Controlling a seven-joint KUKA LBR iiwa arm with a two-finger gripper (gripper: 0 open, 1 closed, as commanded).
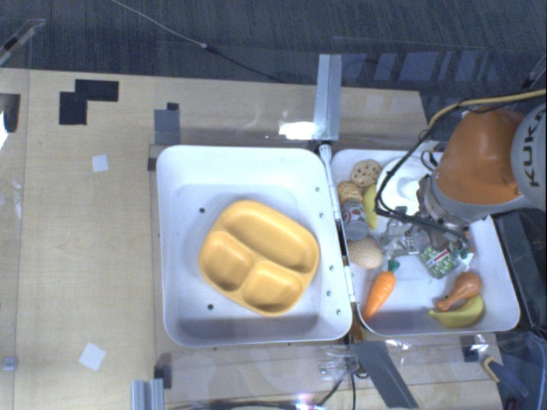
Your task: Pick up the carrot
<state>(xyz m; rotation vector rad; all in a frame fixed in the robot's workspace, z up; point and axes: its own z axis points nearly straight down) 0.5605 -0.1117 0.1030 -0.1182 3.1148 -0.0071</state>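
Note:
The carrot (379, 290) is orange with a small green top and lies tilted in the near left part of the right bin (504, 314). My gripper (408, 236) hangs under the orange-banded wrist, above the middle of that bin. It sits just up and to the right of the carrot's green end and is apart from it. Nothing shows held in it.
Around the carrot lie an egg (367, 253), a can (353, 218), a cookie (366, 172), a green packet (441, 261), a drumstick (461, 289) and a yellow-green fruit (458, 314). A yellow divided plate (259, 254) rests in the left bin (171, 314).

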